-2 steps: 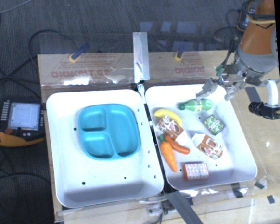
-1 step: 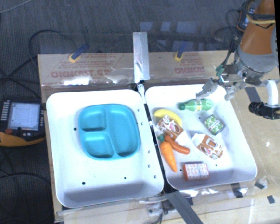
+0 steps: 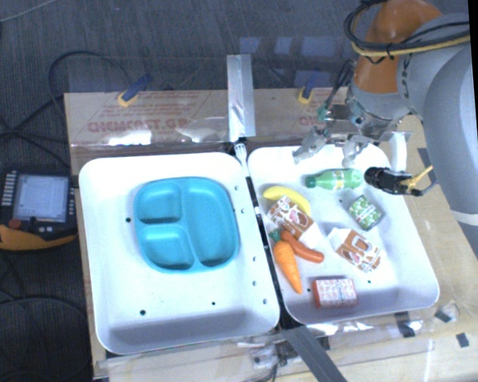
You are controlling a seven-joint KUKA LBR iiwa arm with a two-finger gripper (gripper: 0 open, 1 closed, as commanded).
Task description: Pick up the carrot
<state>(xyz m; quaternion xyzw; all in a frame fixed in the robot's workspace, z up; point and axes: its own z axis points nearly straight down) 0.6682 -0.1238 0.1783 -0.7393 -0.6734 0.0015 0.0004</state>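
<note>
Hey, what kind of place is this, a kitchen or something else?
Likely a robotics lab bench, not a kitchen: a robot arm over two white bins, toy food like a carrot, and a control pendant with floor cables.

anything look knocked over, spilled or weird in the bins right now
Nothing looks spilled or damaged. The green bottle lies on its side near the far edge of the right bin, and the carrot lies flat among loosely scattered packets. The blue tray sits flat in the left bin.

Grey arm (image 3: 452,120), orange band, black cables, silver end effector (image 3: 334,141).
</note>
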